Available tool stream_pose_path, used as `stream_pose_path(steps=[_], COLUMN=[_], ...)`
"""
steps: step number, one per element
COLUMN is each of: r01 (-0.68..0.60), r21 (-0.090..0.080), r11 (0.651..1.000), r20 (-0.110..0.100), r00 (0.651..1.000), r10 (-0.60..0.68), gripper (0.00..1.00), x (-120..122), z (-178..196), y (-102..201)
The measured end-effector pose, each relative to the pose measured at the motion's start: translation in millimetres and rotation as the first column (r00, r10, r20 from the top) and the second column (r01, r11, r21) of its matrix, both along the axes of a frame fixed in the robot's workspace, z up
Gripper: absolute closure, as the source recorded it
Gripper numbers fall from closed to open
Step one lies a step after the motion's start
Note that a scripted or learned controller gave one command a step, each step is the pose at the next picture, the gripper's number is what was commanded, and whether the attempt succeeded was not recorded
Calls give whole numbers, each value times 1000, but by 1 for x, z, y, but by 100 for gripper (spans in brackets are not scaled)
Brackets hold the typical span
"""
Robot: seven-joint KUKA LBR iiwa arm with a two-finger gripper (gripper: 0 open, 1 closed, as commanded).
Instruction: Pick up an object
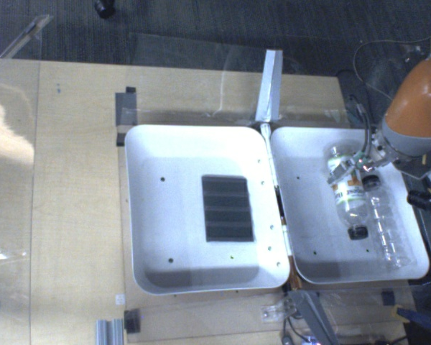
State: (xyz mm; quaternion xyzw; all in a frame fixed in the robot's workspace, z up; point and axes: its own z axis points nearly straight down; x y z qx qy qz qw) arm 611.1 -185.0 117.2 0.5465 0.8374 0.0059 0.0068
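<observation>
A clear plastic bottle (350,196) with a pale label lies in the right bin (305,214), its black cap pointing toward the front. A second clear bottle (386,230) lies just to its right, nearly parallel. My gripper (359,162) is low over the rear end of the labelled bottle, reaching in from the right under the orange-banded wrist (415,103). Whether it touches or grips the bottle is not visible. A dark ribbed rectangular block (227,208) lies flat in the middle of the left bin (154,192).
A grey upright bar (269,85) stands at the back between the bins. Cables and dark hardware (424,192) crowd the right bin's right edge. A transparent panel (14,157) covers the bench at left.
</observation>
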Motion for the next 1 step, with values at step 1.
stream_pose_path(steps=[1], r01=[-243], r21=[-5], r11=[970], r20=[-10], r00=[970], r10=[243], gripper=[100], x=[60], z=[76], y=[51])
